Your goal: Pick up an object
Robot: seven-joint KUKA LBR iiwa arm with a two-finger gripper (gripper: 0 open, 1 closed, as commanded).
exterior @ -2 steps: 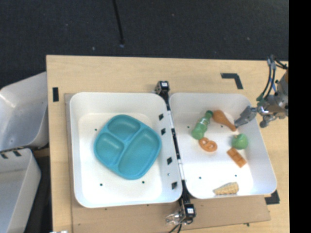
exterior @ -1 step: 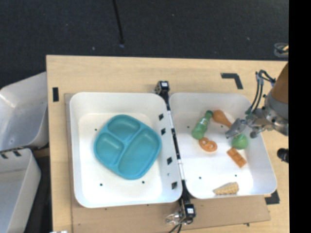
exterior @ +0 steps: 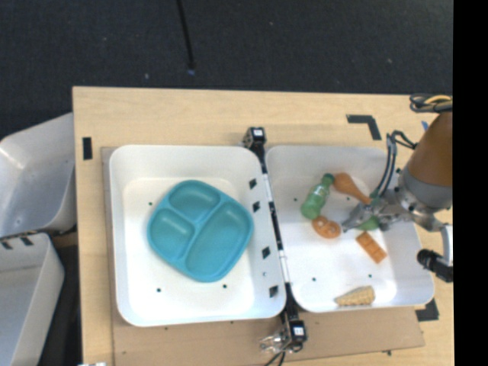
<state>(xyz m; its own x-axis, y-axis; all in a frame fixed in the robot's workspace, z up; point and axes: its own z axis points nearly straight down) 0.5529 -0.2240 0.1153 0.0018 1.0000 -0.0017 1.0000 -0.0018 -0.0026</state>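
The right bin (exterior: 305, 284) holds a green bottle (exterior: 316, 197), an orange drumstick-shaped piece (exterior: 351, 187), a round orange piece (exterior: 327, 228), an orange block (exterior: 371, 247) and a tan bread-like slice (exterior: 356, 296). My gripper (exterior: 364, 219) reaches in from the right and hangs low over the bin's middle, between the round orange piece and the orange block. Something small and green (exterior: 371, 223) sits at its fingertips; I cannot tell whether it is held.
The left bin (exterior: 126, 280) carries a blue divided plate (exterior: 200, 229). A black-clipped divider (exterior: 268, 219) runs between the bins. The arm's orange band (exterior: 435, 155) stands over the right bin's far right edge. A white container (exterior: 34, 181) lies left of the bench.
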